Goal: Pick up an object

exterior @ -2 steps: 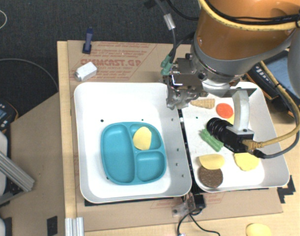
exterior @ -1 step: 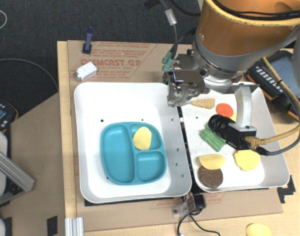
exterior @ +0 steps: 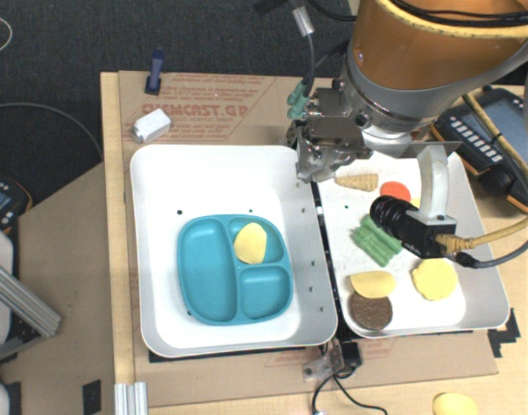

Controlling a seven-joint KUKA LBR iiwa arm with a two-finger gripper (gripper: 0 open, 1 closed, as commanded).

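We see the gripper (exterior: 320, 164) low over the far edge where the two bins meet, apparently positioned for a descent; whether it is wide or narrow we cannot tell. Nearest it in the right bin (exterior: 484, 314) lies a tan ridged cone (exterior: 357, 181), with an orange piece (exterior: 395, 191), a green ribbed piece (exterior: 375, 240), two smooth yellow pieces and a brown disc (exterior: 370, 310) nearer. In the left bin (exterior: 155, 232), a glossy teal divided tray (exterior: 216, 275) cradles a yellow lemon-like piece (exterior: 251, 243) in its far right compartment.
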